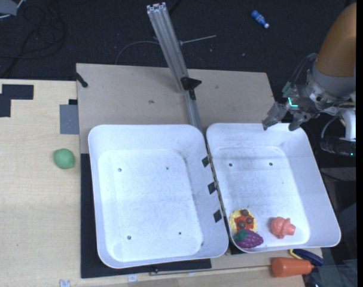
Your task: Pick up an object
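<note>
Gripper (284, 119) is spread open, holding nothing, over the right bin's (325, 196) far rim. I'd target the lone pink toy (282, 226), clear of the purple grapes (249, 239).

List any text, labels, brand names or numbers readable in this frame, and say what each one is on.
None can be read. The two white bins carry no print. The yellow toy has small dark and red marks, too blurred to tell whether they are writing. The claw and grey arm show no legible label. The black shapes on the wooden bench are plain patches, not characters.
</note>
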Controlling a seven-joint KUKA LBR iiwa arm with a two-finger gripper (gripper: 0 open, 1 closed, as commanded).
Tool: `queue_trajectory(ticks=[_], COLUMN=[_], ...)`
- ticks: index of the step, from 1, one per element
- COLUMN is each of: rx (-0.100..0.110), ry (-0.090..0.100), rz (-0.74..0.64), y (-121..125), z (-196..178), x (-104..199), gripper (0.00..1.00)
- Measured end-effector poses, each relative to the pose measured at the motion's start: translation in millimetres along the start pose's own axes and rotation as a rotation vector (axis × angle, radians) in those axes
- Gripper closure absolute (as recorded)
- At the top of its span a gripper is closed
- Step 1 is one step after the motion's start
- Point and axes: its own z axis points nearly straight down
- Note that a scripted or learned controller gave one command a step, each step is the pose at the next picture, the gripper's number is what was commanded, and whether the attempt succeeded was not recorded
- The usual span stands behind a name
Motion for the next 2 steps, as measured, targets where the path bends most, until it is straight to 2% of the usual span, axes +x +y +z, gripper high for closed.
queue_trajectory(ticks=[1,2], rx=[0.000,0.005], ry=[0.000,0.001], rz=[0.000,0.000], y=[0,3], z=[0,63], x=[0,-1], gripper=[0.00,0.00])
